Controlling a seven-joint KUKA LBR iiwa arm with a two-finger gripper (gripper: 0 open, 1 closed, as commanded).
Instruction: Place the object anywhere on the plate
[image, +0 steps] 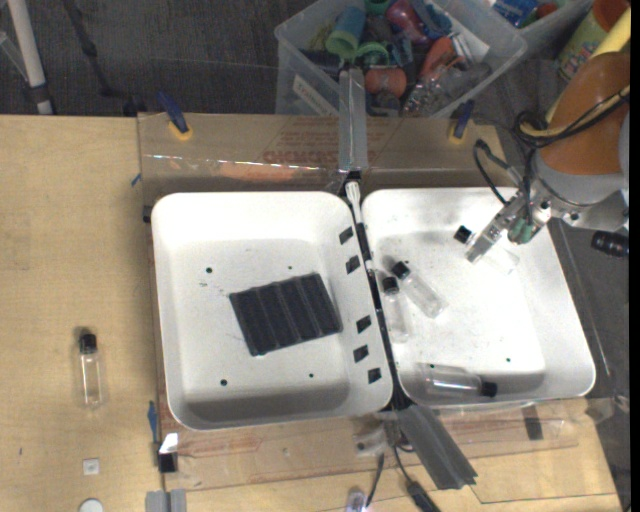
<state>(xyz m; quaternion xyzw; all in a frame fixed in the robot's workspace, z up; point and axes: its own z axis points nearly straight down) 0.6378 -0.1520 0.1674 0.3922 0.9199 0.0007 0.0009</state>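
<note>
A black ribbed plate (287, 312) lies flat in the left bin (190, 225), a little left of the divider. In the right bin (560, 330) lie clear vials with black caps: one (418, 292) near the divider, with a second (390, 300) close beside it. A third vial (455, 380) rests against the front wall. My gripper (482, 245) hangs over the back of the right bin, slanting down to the left. A small black piece (461, 235) sits just left of its tip; whether they touch is unclear.
Another clear vial (90, 368) lies on the wooden bench left of the bins. A clear tub of coloured items (400, 45) stands behind the bins. A metal divider (352, 130) runs between the bins, with black clips along the middle rim.
</note>
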